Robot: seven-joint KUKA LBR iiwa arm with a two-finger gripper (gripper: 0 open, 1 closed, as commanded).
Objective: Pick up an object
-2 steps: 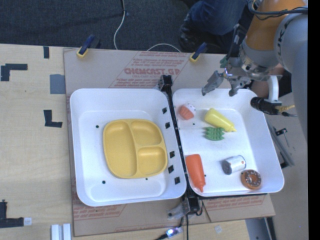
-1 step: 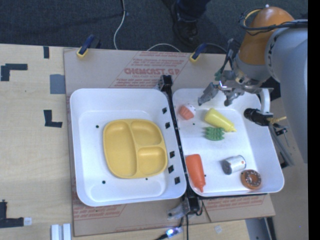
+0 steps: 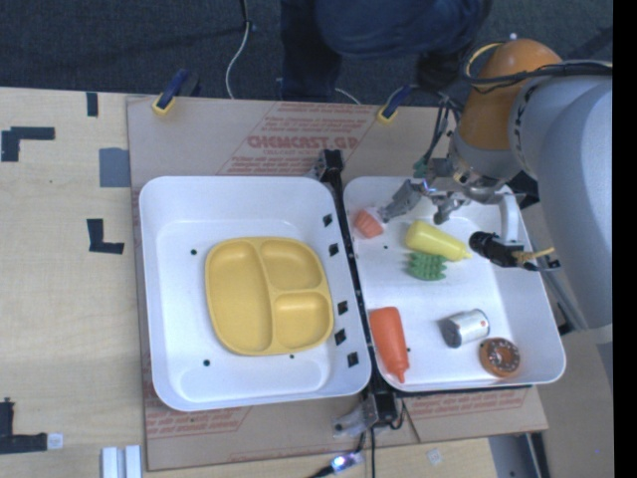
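We see the gripper (image 3: 426, 199) hanging at twelve o'clock in the right bin (image 3: 528, 317), its fingers spread apart and holding nothing. The corn (image 3: 436, 240) lies just below, with the carrot (image 3: 389, 341) toward seven o'clock.

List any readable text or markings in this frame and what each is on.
"CHEMCAST GP" (last letters unsure): faint red print on the brown board under the bins.
More red print along the board's lower edge: too small to read.
Nothing legible on the yellow tray or silver can.
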